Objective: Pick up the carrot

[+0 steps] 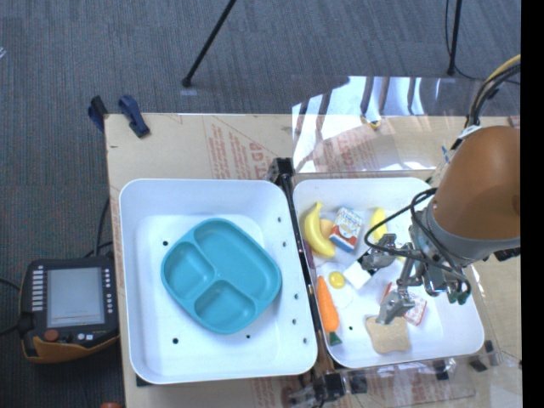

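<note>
The carrot (327,305) is orange with a small green end and lies lengthwise along the left wall of the right bin (442,351), near its front. My gripper (393,306) hangs over the middle of that bin, to the right of the carrot and apart from it, above a red and white packet (414,312). Nothing of the carrot is between the fingers.
The right bin also holds a banana (318,229), a small white carton (347,227), a yellow piece (376,223), a little yellow round item (337,280) and a slice of toast (388,336). A blue divided plate (221,274) sits in the left bin (140,228).
</note>
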Robot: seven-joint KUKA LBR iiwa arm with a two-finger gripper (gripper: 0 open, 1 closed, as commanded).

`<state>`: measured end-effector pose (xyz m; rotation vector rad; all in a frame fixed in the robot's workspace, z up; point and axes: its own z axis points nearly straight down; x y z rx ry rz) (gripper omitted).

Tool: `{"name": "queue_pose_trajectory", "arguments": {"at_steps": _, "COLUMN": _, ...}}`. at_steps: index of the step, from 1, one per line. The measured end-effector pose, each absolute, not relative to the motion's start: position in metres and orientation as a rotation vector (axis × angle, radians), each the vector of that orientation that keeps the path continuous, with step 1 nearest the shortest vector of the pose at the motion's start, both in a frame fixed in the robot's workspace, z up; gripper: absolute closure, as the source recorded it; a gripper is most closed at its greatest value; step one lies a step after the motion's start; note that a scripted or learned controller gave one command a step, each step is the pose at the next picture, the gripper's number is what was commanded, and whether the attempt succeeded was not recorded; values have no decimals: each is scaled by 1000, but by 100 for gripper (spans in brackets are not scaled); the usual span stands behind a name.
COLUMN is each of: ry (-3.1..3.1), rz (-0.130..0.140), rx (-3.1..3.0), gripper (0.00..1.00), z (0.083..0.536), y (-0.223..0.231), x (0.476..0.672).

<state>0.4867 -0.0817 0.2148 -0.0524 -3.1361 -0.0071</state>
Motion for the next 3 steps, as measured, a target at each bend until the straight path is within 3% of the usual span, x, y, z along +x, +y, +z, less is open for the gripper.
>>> {"name": "queue_pose_trajectory", "arguments": {"at_steps": 1, "ry": -3137, "rz": -6, "rx": 89, "gripper": 0, "z": 186, "y": -6, "x": 476}}
{"name": "queue_pose_trajectory", "arguments": {"at_steps": 2, "ry": -3098, "rz": 0, "rx": -510, "gripper": 0, "z": 186, "y": -4, "x": 488}}
{"name": "queue_pose_trajectory", "arguments": {"at_steps": 3, "ry": -3056, "rz": 1, "rx": -709, "gripper": 0, "z": 186, "y": 3, "x": 476}}
